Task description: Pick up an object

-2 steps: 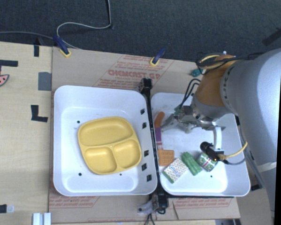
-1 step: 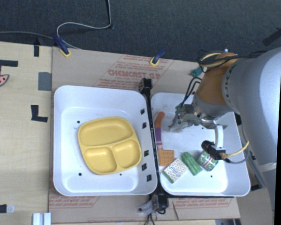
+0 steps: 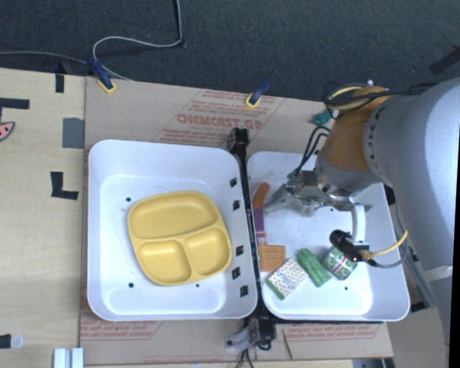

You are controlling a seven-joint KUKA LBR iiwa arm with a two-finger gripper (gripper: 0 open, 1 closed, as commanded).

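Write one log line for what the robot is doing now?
arm: over right bin | gripper: near orange item | holding: nothing seen | yellow tray: left bin

The grey arm (image 3: 424,143) reaches in from three o'clock, orange band above the wrist, its gripper (image 3: 291,196) pointing down toward nine o'clock.

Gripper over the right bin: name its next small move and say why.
Probably a short drop toward the orange item by the divider. The gripper sits low in the right bin, its tip close beside that item, with nothing visibly between its fingers. The green cylinder, the small can and the patterned packet lie farther off, toward the near edge.
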